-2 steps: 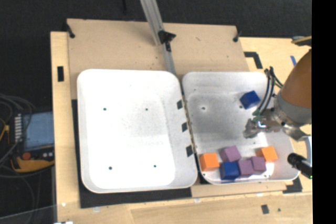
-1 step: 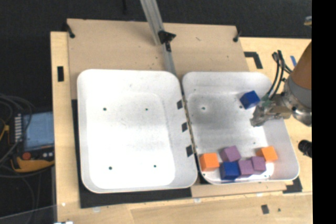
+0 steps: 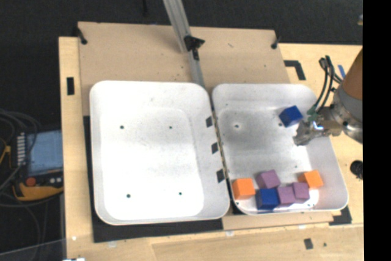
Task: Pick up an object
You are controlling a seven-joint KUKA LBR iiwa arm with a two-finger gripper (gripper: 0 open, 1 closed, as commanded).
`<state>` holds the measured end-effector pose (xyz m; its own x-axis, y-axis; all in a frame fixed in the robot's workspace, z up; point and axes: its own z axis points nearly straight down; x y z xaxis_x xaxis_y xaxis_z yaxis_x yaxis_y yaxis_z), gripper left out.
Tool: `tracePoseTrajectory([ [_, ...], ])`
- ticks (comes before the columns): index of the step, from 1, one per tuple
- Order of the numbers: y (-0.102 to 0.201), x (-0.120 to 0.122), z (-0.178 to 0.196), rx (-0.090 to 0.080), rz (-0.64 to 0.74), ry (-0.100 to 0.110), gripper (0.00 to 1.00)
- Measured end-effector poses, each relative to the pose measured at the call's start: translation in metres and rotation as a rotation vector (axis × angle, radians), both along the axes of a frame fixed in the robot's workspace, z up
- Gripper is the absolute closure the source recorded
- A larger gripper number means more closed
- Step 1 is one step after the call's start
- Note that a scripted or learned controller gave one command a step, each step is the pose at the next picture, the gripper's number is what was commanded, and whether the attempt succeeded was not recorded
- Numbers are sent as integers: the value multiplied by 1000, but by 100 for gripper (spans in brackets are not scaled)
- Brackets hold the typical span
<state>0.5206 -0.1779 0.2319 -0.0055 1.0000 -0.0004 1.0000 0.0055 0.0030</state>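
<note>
Seven cubes are seen in the right bin (image 3: 263,95). One blue cube (image 3: 291,115) lies apart, just beside the gripper (image 3: 303,135). Finger spread cannot be told; nothing is seen gripped.

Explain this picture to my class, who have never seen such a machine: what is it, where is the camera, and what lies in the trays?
One camera looks down at a slant on a bench holding two shallow white bins. The left bin sits beside the right bin. A robot arm reaches in from the right; its gripper hangs over the right bin, near a lone blue cube. Along that bin's near edge lie two orange cubes, three purple cubes and another blue cube. No cube sits between its fingers.
</note>
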Motion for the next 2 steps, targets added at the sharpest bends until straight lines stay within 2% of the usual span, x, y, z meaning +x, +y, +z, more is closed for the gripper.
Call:
tracePoseTrajectory([
  [2, 116, -12, 0, 3, 3, 2, 100],
])
